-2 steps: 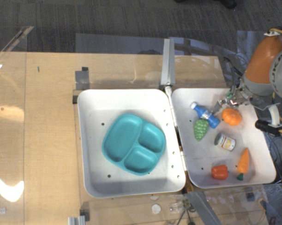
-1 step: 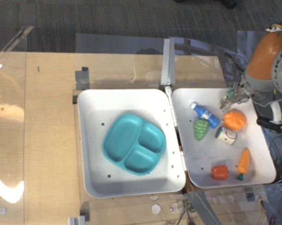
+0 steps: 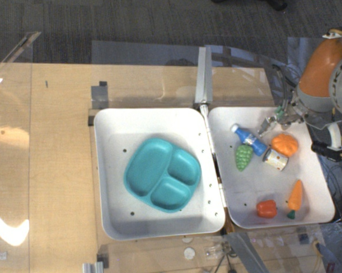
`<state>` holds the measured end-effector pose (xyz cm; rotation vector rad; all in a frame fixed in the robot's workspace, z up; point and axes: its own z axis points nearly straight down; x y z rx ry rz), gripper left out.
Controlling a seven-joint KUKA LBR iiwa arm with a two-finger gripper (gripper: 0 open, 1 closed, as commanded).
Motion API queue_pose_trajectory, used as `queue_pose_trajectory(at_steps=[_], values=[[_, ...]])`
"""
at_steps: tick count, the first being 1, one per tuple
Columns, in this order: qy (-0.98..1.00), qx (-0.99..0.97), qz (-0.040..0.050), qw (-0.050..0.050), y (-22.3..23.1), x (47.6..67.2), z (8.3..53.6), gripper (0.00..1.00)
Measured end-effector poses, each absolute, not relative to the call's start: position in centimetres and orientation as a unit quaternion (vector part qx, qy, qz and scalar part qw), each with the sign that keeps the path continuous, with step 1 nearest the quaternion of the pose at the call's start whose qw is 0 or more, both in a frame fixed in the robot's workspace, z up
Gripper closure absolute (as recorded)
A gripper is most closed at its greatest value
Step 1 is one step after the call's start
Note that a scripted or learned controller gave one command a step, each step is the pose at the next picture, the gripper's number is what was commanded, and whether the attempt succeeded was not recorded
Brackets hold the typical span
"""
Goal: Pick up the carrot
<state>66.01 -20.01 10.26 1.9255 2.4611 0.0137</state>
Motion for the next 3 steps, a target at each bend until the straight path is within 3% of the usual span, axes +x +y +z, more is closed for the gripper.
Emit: queue_pose_trajectory(at_steps=[1, 2, 3], values=[[0.902, 0.431, 0.0016, 0.007, -20.5, 60.4, 9.0, 0.0], [0.902, 0.431, 0.0038, 0.013, -20.4, 60.9, 10.5, 1.0], [0.902, 0.431, 0.0038, 0.013, -20.4, 60.9, 10.5, 0.0]])
